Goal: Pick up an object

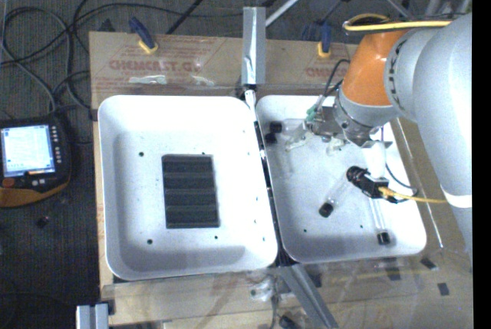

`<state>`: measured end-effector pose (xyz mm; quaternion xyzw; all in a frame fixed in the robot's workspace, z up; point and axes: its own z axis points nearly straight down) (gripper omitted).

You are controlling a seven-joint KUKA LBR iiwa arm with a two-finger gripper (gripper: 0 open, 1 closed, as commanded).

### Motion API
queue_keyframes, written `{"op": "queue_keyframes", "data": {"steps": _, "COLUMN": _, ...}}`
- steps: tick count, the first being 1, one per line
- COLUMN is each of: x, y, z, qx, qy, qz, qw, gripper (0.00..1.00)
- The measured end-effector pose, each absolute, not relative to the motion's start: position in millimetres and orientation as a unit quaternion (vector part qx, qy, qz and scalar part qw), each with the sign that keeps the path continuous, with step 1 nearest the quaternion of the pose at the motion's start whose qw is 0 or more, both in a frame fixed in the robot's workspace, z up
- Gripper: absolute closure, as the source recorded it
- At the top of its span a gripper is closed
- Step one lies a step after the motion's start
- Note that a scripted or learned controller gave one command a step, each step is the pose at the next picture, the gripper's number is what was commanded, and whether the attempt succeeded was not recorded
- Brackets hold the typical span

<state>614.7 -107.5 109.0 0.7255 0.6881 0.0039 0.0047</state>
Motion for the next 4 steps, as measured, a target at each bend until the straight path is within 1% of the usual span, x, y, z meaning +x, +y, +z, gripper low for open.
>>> {"op": "queue_keyframes", "data": {"steps": 1, "x": 503.2, "y": -100, "z": 91, "qx": 0.735, "qy": 0.678, "qz": 0.0032, "qw": 0.006, "gripper": 0.0}}
{"op": "queue_keyframes", "data": {"steps": 2, "x": 567.1, "y": -149, "z": 91, "qx": 0.719, "qy": 0.695, "qz": 0.0048, "qw": 0.007, "gripper": 0.0}}
{"op": "queue_keyframes", "data": {"steps": 3, "x": 651.4, "y": -127, "z": 89, "qx": 0.731, "qy": 0.683, "qz": 0.0009, "qw": 0.005, "gripper": 0.0}}
{"op": "queue_keyframes", "data": {"steps": 4, "x": 652.3, "y": -127, "z": 100, "qx": 0.73, "qy": 0.683, "qz": 0.0004, "qw": 0.007, "gripper": 1.0}}
